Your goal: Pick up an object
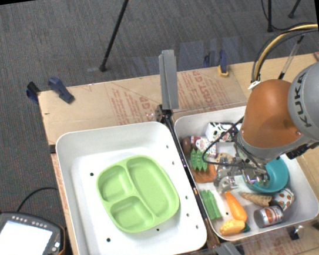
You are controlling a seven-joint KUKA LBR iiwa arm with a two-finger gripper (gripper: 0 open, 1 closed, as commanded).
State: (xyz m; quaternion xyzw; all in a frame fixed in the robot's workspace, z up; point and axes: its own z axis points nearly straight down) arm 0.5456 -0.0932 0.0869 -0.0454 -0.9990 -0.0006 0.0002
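Now my gripper [233, 173] hangs low in the right bin [307, 194], above a carrot [235, 206] whose long axis runs up-down, tip toward the near wall. A green divided plate [138, 192] lies in the left bin [75, 160]. Both sit on a cardboard-topped bench [108, 102] over grey carpet [45, 40].

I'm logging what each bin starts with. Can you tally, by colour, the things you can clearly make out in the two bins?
Green: 3 (divided plate, left bin; two toy greens, right bin)
Orange: 1 (carrot)
Teal: 1 (bowl)
Tin can: 1
Total: 6. More items sit hidden under the arm and too cluttered to count.
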